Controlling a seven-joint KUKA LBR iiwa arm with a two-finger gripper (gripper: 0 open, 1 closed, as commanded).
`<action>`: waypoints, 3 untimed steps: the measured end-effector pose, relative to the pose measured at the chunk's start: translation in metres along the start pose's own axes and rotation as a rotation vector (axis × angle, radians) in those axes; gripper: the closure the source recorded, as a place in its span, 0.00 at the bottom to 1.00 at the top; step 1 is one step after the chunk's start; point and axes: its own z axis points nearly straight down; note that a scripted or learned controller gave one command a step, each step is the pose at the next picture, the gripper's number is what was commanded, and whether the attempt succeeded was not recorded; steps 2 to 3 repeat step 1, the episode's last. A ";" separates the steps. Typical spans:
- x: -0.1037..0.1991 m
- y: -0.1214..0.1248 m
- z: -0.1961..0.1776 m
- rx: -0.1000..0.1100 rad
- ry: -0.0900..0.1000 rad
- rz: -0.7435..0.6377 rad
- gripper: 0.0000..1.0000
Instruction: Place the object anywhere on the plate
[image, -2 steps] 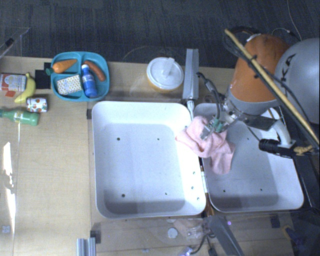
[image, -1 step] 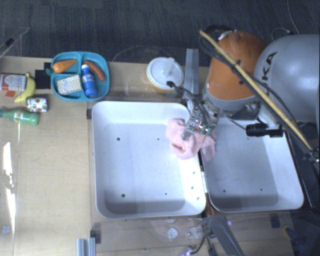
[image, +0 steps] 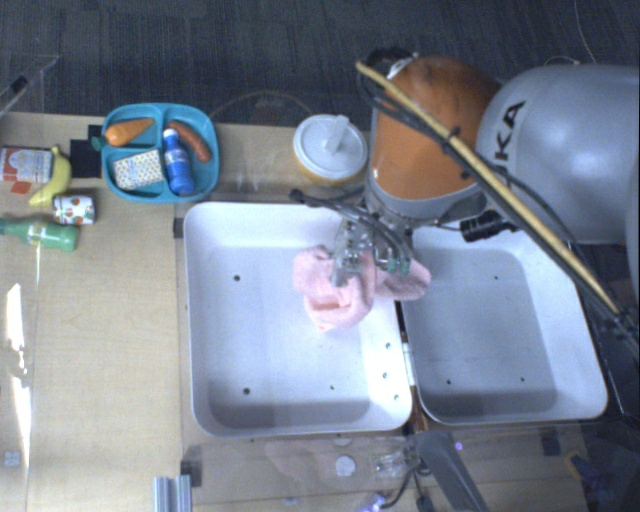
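Note:
A crumpled pink cloth (image: 325, 290) sits at the upper right of the left bin (image: 250, 340). One end of it reaches over the rims toward the right bin (image: 500, 340). My gripper (image: 365, 262) comes straight down into the middle of the cloth and is shut on it, the fabric bunching up around the metal fingers (image: 347, 262). The blue divided plate (image: 205, 135) stands on the bench at the far left, well away from the gripper. It holds toy food and a small blue bottle.
A yellow cup with a white lid (image: 330, 148) stands just behind the left bin. A toy banana (image: 52, 178), a small can (image: 74, 209) and a green bottle (image: 42, 234) lie on the bench at the left. The arm's orange band (image: 425, 130) looms over the bins' far rims.

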 end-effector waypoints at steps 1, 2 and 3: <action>0.000 0.000 0.000 0.000 0.000 0.000 0.00; 0.000 0.000 0.000 0.000 0.000 0.000 0.00; 0.000 0.000 0.000 0.000 0.000 0.000 0.00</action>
